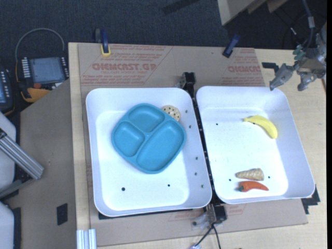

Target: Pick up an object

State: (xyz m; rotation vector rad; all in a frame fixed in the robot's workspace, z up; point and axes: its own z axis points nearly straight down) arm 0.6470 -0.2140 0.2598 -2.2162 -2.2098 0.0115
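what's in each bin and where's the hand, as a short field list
left bin: blue divided plate; a cookie at the plate's far edge, partly hidden by it
right bin: banana toward the far right; pale root-like piece and red pepper close together near the front
hand: above the right bin's far right corner, fingers spread, nothing between them
task state: no object picked up yet

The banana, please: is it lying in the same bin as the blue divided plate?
No, the banana lies in the right bin, while the blue divided plate sits in the left bin.
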